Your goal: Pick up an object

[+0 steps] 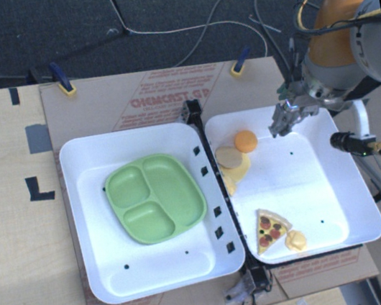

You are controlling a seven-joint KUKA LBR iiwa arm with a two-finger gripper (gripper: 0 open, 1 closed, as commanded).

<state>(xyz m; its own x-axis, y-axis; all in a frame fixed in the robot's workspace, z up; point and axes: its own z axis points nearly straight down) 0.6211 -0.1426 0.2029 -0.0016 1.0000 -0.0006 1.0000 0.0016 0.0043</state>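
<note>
My gripper hangs over the far right corner of the right bin, tilted down and to the left. An orange ball lies a short way to its left, near the bin's far wall. Beside the ball sit a tan round piece and a pale yellow piece. A toy pizza slice and a small yellow lump lie near the bin's front edge. Nothing shows between the fingers.
The left bin holds a green divided plate. A black divider with clips runs between the bins. Cables trail behind the bench, and yellow clamps hold the cardboard base.
</note>
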